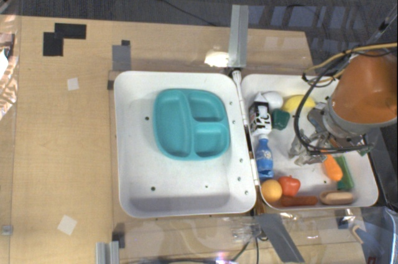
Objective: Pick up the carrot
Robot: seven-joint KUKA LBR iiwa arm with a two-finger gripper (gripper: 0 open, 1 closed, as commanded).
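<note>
The carrot (333,168) lies in the right bin (373,191), just right of the pincer (309,155), whose opening I cannot tell; it looks light, stiff and smooth, best pinched across its thicker middle.

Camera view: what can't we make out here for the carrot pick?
- Tool: the arm's orange band and wrist sit above it, so its fingers' state is unreadable.
- Carrot: its upper end runs under the arm; whether the tool touches it cannot be told.
- Green item beside the carrot: mostly covered by it, too little visible to identify.
- Right bin: its upper right part is covered by the arm.
</note>
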